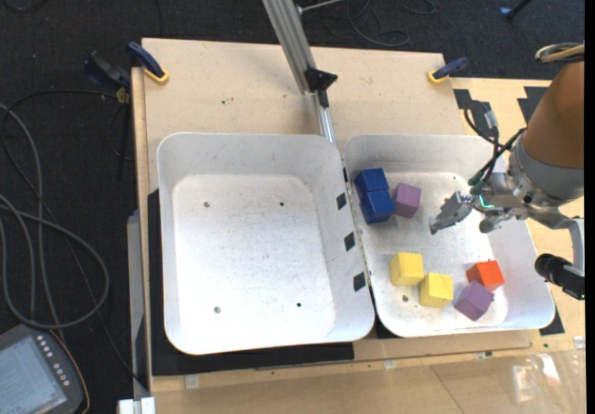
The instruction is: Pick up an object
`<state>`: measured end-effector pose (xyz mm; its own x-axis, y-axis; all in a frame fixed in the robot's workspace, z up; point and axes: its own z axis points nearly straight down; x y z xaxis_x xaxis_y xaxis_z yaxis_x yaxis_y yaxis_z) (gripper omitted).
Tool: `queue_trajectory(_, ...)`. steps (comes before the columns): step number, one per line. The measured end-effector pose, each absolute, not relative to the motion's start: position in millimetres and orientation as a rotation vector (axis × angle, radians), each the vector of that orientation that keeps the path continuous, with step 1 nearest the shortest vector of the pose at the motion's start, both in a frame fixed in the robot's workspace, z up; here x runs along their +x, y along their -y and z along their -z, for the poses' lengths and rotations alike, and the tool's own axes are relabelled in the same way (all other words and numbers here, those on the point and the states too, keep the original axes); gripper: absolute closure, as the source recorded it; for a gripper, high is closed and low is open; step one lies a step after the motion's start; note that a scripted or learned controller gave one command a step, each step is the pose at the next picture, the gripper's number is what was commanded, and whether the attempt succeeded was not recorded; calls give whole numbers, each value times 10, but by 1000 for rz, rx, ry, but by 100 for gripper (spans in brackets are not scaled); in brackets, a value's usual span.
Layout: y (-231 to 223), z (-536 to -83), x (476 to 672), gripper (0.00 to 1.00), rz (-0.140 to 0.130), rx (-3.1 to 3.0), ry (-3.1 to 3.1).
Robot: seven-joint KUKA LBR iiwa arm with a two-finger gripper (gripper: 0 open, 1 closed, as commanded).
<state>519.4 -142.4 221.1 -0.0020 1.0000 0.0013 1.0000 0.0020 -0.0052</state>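
Note:
The right bin point(390, 153) holds several blocks. A blue block point(375, 193) lies near its left wall, with a purple cube point(407, 200) touching its right side. Two yellow cubes point(406, 269) point(436, 289) sit toward the front. An orange cube point(484, 273) and a second purple cube point(474, 300) lie at the front right. My gripper point(468, 219) hangs over the bin's right half, to the right of the first purple cube and above the orange one. Its fingers stand open with nothing between them.
The left bin point(242, 245) lies beside the right one, sharing a middle ridge. A metal pole point(284, 17) slants in from the top down to the bins' back edge. Clamps point(149, 63) point(448, 69) grip the board's far corners.

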Motion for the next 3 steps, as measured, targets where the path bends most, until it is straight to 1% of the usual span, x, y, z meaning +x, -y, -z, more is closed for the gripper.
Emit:
queue_trajectory(1,1426,-2232,5203,0,0,-2221,2221)
queue_trajectory(2,1460,-1793,5186,0,-5,-2220,2217)
queue_trajectory(3,1459,-1290,5276,0,-4,-2219,2217)
